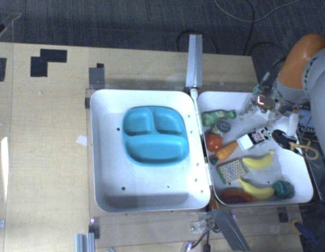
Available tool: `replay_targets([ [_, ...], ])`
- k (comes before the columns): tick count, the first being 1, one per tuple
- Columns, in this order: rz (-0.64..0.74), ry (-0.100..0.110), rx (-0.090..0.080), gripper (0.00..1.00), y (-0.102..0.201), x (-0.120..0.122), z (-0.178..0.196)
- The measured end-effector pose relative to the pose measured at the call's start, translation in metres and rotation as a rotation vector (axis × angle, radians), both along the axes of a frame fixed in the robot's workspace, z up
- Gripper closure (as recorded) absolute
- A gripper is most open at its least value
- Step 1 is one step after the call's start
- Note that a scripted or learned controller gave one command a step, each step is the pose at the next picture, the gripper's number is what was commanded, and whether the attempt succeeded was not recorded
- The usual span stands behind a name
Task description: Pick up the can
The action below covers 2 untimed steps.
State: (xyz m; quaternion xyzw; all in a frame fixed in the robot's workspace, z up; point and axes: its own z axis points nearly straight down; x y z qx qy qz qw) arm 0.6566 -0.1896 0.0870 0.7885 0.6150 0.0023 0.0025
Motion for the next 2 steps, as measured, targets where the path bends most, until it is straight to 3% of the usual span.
replay_targets([
  [1,-0.065,-0.001,0.001,0.00,-0.004,-0.055,0.001],
  [2,-0.062,-0.011,0.001,1.00,-0.003,-0.051,0.015],
])
